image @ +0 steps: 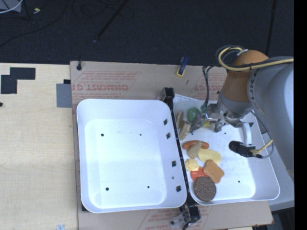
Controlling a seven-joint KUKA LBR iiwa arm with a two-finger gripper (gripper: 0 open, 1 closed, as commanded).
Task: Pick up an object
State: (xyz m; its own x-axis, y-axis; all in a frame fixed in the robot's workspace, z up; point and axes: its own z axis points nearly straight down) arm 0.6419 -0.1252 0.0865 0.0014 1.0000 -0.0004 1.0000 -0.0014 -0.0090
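Observation:
My gripper (203, 120) is low over the back left part of the right bin (249, 186). It is right beside a green item (193, 114) and some pale tan pieces (182, 124). In front of it lies a cluster: an orange-red piece (195, 143), a ridged beige piece (194, 151), a yellow piece (210, 155), a small yellow lump (192, 165), an orange slab (214, 171) and a round brown disc (205, 188). I see nothing clearly held.
The left bin (81, 128) stands next to the right one, with a black divider (175, 143) between them. The right bin's front right floor is bare. A blue and yellow clip (182, 66) sits on the board behind the bins.

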